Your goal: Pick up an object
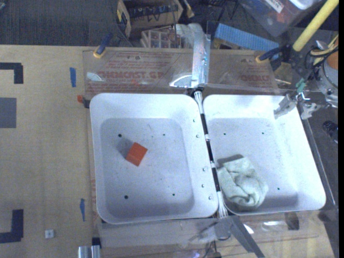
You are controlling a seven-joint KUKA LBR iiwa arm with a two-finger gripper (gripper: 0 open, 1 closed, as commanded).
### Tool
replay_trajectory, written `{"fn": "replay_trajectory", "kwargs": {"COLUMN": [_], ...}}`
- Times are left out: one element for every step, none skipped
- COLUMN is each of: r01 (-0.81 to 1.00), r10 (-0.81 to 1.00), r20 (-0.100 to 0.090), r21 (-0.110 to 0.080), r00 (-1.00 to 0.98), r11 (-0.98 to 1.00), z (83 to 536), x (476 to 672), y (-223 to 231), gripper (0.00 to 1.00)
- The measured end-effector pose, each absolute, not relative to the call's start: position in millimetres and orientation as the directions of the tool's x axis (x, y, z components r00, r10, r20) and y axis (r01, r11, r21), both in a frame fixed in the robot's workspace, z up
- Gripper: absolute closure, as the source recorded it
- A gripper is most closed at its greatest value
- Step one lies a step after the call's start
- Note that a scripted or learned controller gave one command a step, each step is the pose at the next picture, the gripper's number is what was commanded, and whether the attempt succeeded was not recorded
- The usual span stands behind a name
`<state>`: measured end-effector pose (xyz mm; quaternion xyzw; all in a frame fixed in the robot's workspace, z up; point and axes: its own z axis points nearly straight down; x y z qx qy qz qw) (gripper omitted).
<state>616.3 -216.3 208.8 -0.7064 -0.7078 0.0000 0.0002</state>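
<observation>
An orange-red block (136,153) lies on the floor of the left bin (107,107), left of its middle. A crumpled white cloth (243,182) sits in the near left corner of the right bin (301,160). My gripper (294,108) hangs over the far right edge of the right bin, well away from the cloth and the block. Its two fingers stand apart, open, with nothing between them. The arm's orange band (334,61) shows at the frame's right edge.
The two bins meet along a central ridge (207,144). Clear panels and clamps stand behind the bins. Cardboard boxes and clutter fill the back. Bare wooden bench (43,160) stretches to the left, with blue tape marks.
</observation>
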Motion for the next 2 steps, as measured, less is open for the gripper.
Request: {"fn": "replay_trajectory", "kwargs": {"r01": [1.0,1.0], "r10": [1.0,1.0], "r20": [0.0,0.001], "r21": [0.0,-0.004], "r00": [0.018,0.009], "r11": [-0.018,-0.009], "z": [142.9,184.3], "x": [527.6,483.7], "y": [-136.9,-52.3], "gripper": [0.0,0.0]}}
